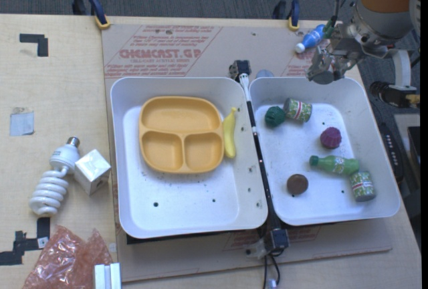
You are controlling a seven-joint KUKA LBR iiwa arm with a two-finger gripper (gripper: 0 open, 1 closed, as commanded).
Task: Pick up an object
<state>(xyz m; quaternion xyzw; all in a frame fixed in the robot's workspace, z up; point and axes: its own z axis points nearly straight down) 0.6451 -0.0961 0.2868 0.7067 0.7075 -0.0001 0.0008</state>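
Can [298,110] lies tilted at right bin [381,207] far end, touching green ball [274,116] | gripper [326,67] above bin's far rim, finger spread: cannot tell | risk: descent nudges ball, can rolls off, grasp misses

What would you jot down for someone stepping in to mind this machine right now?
Pincer: above the right white bin's far rim; grip unclear, nothing seen held.
Right bin holds the dark green ball, small labelled can, purple bumpy ball, green plastic bottle, brown ball, second can.
Done: nothing picked.
Left: pick one object.
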